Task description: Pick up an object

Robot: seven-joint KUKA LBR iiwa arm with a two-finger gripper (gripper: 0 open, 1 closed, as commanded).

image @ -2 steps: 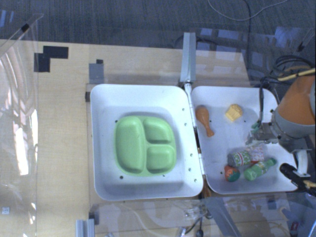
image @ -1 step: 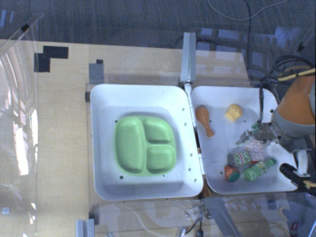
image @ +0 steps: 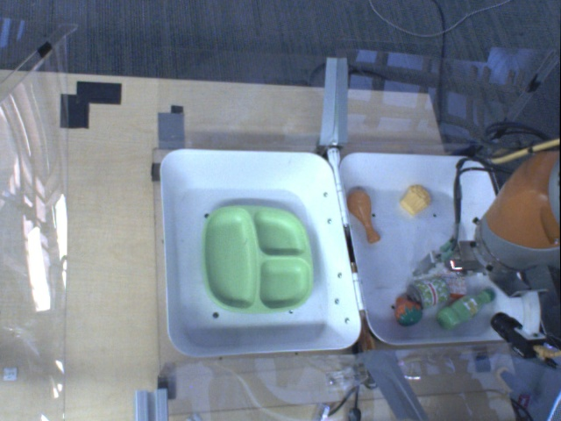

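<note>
Several small things lie in the right bin (image: 386,323), and any could be the one to pick. Nearest the claw (image: 452,260) is a crumpled, shiny can (image: 431,289) with green and red print, lying on its side in the bin's lower part. Touching it on the right is a green bottle (image: 465,309), smooth plastic, also on its side, slanting up to the right. On the can's lower left sits a small round thing in red and teal (image: 406,310), pressed against the can. These three form a tight cluster just below and left of the claw, whose tip hangs right above the can's upper edge; whether it touches the can cannot be told. How wide the claw stands cannot be told either, since glare and the wrist blur it.

Farther up the bin, well apart from the cluster, a brown drumstick (image: 362,213) lies near the left wall, its fat rounded end up and its thin end pointing down and right. A pale yellow, blocky, sponge-like lump (image: 415,200) rests to its right, nearer the top wall.

One arm (image: 526,217), grey with a broad orange band, enters from the right and covers the bin's right side.

Left of a metal divider, the other bin (image: 175,235) holds a light green tray (image: 258,257), a rounded square with one long compartment on the left and two smaller ones on the right. Both bins are shallow white plastic with rounded corners, sitting on a pale wooden surface (image: 105,279).
</note>
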